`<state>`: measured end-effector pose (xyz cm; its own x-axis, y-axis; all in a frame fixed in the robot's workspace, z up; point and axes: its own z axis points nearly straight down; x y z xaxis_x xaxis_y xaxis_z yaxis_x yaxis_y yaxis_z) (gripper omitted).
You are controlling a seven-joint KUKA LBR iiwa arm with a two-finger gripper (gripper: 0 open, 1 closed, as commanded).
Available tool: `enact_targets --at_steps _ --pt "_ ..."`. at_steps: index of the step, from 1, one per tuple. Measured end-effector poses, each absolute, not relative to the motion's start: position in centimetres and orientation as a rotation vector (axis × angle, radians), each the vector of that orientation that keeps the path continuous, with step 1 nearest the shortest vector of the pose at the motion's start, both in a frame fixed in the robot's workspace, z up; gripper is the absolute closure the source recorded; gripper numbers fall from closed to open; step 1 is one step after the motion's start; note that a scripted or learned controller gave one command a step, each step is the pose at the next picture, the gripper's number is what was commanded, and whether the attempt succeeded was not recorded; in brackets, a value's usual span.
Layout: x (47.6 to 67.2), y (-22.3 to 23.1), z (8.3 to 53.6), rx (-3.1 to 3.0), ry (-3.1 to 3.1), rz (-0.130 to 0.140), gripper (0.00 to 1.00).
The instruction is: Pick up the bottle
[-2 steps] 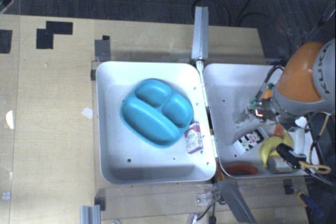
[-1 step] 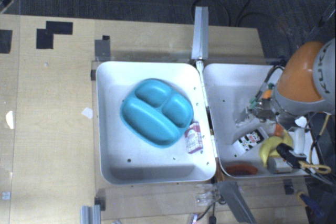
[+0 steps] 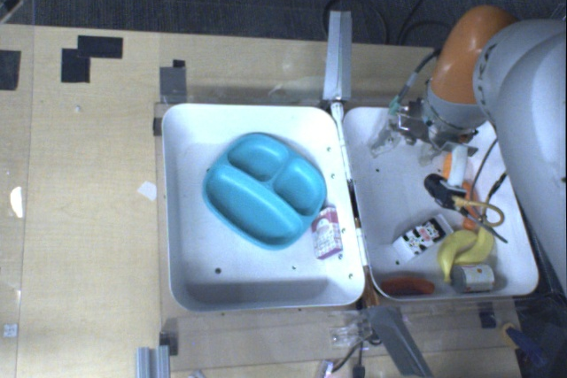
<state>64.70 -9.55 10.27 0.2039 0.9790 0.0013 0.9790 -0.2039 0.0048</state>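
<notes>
The bottle (image 3: 327, 232) is small and clear with a pink label. It lies on its side in the left bin (image 3: 190, 279), close to that bin's right wall and touching the lower right rim of a blue divided plate (image 3: 264, 188). My gripper (image 3: 400, 125) hangs over the far part of the right bin (image 3: 379, 190), well up and to the right of the bottle. Nothing can be seen held in it.
The right bin holds a banana (image 3: 462, 250), a black and white box (image 3: 419, 236), a red object (image 3: 407, 285), a grey block (image 3: 474, 277), an orange-handled tool (image 3: 461, 199) and an orange and white item (image 3: 457, 164). A metal divider (image 3: 337, 57) stands between the bins at the back.
</notes>
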Motion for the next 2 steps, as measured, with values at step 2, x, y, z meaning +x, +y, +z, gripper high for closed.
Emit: enact_targets --at_steps 2 --pt "61.8 -14.3 12.0 2.659 1.67 0.002 0.0"
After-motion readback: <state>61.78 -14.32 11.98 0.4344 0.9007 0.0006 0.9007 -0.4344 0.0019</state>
